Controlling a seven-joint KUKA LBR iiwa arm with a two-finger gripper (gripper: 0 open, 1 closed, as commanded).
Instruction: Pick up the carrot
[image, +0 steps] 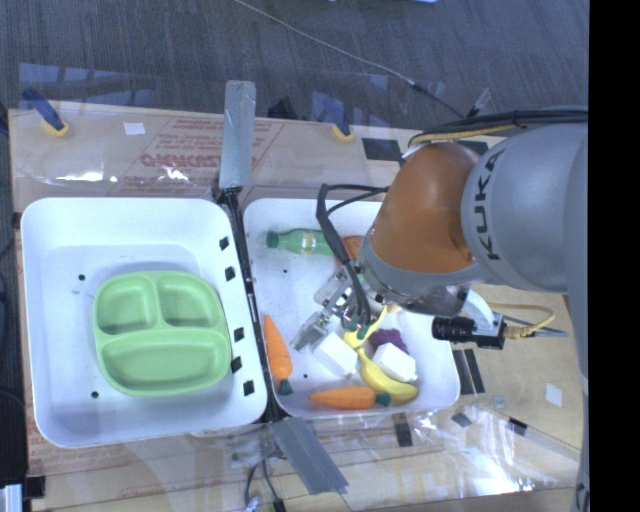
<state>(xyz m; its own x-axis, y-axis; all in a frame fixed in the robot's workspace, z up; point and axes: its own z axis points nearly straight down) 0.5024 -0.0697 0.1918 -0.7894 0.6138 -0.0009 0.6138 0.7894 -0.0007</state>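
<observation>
Two carrots lie in the right bin (300, 215). One carrot (277, 346) rests along the bin's left wall, its green tip toward the front. The other carrot (343, 397) lies flat by the front wall, beside a banana (383, 381). My gripper (322, 312) hangs low over the middle of this bin, pointing left. It is open, with nothing between its fingers. It sits right of the wall carrot and above a white block (335, 353), apart from both carrots.
A green bottle (297, 240) lies at the back of the right bin, with an orange item (353, 246) partly hidden by the arm. A white piece (396, 362) and a purple item (384, 339) crowd the banana. The left bin (60, 250) holds a green divided plate (160, 333).
</observation>
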